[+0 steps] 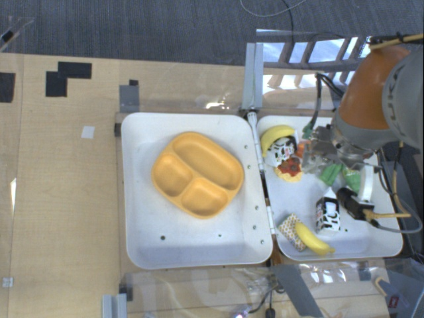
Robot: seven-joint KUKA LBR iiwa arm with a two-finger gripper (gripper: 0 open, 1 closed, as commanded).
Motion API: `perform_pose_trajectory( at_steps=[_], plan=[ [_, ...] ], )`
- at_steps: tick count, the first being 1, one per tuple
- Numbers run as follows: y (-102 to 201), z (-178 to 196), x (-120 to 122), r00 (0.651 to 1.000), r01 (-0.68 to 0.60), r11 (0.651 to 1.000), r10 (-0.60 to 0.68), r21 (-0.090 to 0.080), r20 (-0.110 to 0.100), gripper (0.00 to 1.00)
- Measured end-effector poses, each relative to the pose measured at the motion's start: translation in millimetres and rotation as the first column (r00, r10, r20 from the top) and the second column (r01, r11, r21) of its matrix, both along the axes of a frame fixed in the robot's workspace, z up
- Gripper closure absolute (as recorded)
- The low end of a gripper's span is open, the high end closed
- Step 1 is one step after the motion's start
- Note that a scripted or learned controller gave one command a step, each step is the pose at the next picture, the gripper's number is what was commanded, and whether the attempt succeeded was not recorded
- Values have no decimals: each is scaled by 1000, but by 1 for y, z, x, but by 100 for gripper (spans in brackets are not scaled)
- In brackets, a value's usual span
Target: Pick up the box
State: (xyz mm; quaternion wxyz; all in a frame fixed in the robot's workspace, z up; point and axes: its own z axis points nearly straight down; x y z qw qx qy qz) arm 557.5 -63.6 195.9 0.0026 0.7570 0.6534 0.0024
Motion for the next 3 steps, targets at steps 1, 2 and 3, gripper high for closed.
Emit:
perform_pose_trajectory(
  at_steps=[1,2,3],
  plan=[
    [-34,112,6,1000,-14,1000,14,0,0,100],
    [23,77,-15,985,-171,985,171,0,-3,100],
    [21,171,65,978,-206,978,206,-2,2,100]
  ],
)
